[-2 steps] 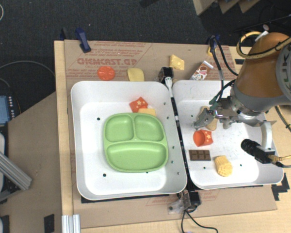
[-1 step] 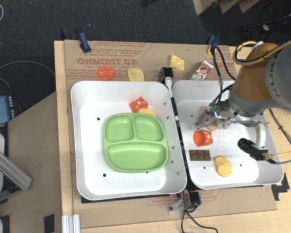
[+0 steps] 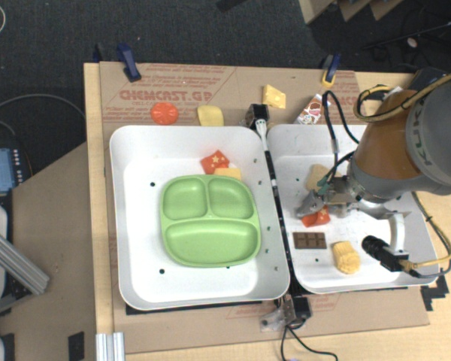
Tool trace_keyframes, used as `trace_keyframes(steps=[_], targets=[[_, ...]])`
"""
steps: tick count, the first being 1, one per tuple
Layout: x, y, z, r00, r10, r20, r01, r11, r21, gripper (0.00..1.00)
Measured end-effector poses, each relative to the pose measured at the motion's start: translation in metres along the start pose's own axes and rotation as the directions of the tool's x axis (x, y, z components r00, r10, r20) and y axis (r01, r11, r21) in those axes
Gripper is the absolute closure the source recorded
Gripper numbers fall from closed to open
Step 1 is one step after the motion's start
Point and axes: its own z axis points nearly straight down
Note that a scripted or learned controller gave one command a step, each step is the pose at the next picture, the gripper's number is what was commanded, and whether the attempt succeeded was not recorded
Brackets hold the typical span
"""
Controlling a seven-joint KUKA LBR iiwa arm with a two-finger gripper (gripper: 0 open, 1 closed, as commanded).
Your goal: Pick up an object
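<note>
The gripper [image 3: 313, 205] sits low over the red piece [image 3: 316, 218], grip state unclear; just below it the chocolate bar [image 3: 310, 240]; lower right the corn cob [image 3: 346, 257].

A: Bright, even light from overhead; the white bins [image 3: 135, 201] nearly wash out, with soft glare along their rims.

B: Shadows stay faint and short. Focus is slightly soft throughout; the dark floor [image 3: 173, 13] loses detail.
</note>
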Motion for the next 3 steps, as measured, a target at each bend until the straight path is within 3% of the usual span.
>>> trace_keyframes(steps=[1, 2, 3], targets=[[-0.001, 0.002, -0.011, 1.000, 0.001, 0.003, -0.001, 1.000, -0.007, 1.00], [-0.001, 0.002, -0.011, 1.000, 0.001, 0.003, -0.001, 1.000, -0.007, 0.00], [0.008, 0.016, -0.001, 1.000, -0.003, 0.004, 0.003, 1.000, -0.009, 0.00]])
